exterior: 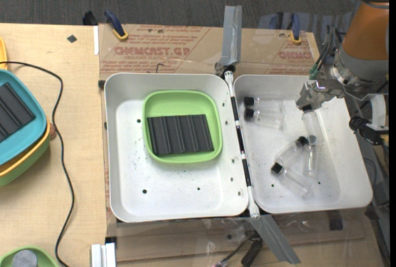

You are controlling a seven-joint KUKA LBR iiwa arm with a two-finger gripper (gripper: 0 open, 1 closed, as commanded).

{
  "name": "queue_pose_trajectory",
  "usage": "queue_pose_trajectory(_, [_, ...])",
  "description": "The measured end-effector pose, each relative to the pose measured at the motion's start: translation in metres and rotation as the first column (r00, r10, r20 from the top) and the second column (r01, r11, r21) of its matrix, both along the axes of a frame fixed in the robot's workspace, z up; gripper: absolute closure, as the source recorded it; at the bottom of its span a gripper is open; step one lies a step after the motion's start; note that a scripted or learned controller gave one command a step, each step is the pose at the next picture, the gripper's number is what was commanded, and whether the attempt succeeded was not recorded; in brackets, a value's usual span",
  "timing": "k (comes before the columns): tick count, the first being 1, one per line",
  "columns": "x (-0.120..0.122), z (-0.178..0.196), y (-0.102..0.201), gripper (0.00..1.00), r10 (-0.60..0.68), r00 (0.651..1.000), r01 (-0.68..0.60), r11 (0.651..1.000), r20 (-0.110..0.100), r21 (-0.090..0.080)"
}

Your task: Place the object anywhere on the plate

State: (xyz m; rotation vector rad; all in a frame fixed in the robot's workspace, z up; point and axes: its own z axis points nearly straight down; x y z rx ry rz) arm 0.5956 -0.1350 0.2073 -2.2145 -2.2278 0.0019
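A green plate (211, 105) carrying a black ridged insert (180, 134) sits in the left white bin (124, 185). Several clear plastic vials with black caps lie in the right white bin (346, 191): two at the back left (260, 109) and others near the middle (288, 157). My gripper (307, 105) hangs over the back right of the right bin. It is shut on the top of a clear vial (310, 126), which hangs down from its fingers. The plate lies well to the gripper's left.
A ridge where the two bin rims meet (238, 135) separates the bins. A grey metal post (231, 36) stands behind that ridge. Stacked teal and yellow trays (21, 129) and a black cable (62, 135) lie on the bench at far left.
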Motion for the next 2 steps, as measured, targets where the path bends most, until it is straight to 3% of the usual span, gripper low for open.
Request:
queue_pose_trajectory(1, [0.0, 0.0, 0.0, 0.0, 0.0, 1.0, 0.0, 1.0, 0.0, 0.0])
queue_pose_trajectory(2, [0.025, 0.047, -0.04, 0.0, -0.2, 0.98, 0.2, 0.98, 0.001, -0.002])
